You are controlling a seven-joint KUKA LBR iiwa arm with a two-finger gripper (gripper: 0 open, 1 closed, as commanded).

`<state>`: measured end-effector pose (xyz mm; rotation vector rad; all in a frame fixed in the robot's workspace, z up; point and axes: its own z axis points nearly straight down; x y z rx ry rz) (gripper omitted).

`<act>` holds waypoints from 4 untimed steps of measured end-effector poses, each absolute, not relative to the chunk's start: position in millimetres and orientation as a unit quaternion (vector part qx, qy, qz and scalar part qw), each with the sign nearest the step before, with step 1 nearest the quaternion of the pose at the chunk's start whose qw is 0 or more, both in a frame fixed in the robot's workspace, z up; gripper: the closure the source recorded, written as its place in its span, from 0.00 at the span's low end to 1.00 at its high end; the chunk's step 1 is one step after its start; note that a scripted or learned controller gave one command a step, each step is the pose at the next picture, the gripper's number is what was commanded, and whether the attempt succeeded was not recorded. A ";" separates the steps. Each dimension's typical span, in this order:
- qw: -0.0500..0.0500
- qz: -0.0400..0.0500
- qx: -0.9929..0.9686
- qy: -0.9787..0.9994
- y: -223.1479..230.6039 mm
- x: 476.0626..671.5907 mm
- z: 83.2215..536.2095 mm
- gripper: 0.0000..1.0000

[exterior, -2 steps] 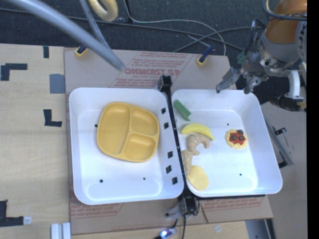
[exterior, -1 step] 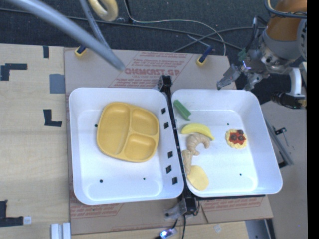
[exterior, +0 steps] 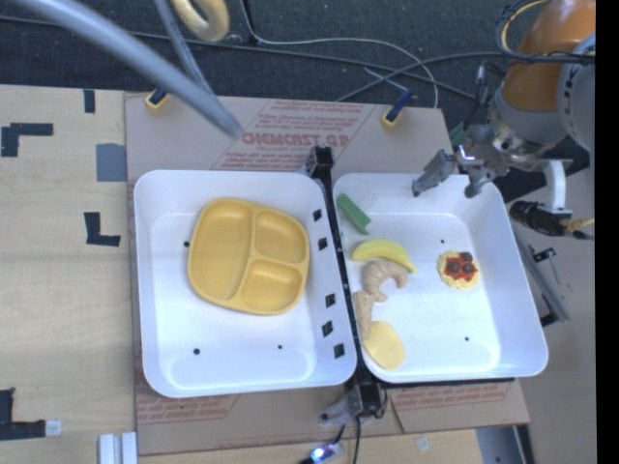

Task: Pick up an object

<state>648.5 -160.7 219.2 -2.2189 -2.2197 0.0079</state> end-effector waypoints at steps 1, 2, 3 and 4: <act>0.002 0.002 -0.706 -0.708 -151.7 652.3 167.8 0.00; 0.002 0.003 -0.707 -0.707 -158.8 643.8 115.2 0.00; 0.000 0.001 -0.706 -0.708 -157.6 645.6 128.7 1.00; -0.001 -0.001 -0.707 -0.707 -162.6 648.9 173.2 1.00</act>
